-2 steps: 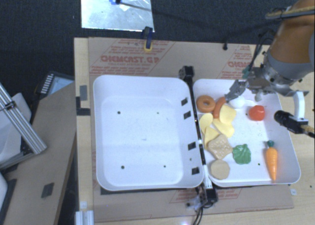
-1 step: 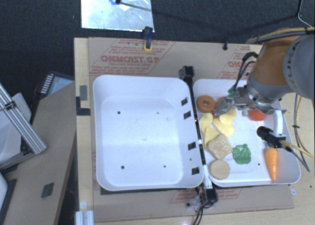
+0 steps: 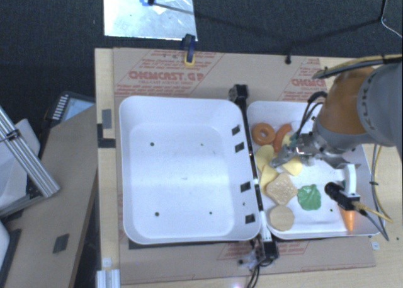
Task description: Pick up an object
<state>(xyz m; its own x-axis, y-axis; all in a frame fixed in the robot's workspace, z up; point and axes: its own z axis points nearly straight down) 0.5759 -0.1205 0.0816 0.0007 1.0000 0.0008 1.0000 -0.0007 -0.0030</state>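
Claw (image 3: 291, 152) low in the right bin (image 3: 327, 225), among the toy food.
It sits over yellow pieces (image 3: 277, 162) beside the doughnut (image 3: 263, 133); whether it grips anything, I cannot tell.

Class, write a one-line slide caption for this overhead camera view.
KUKA arm's gripper lowered among toy foods in the right bin, near a donut, cracker and green leaf.
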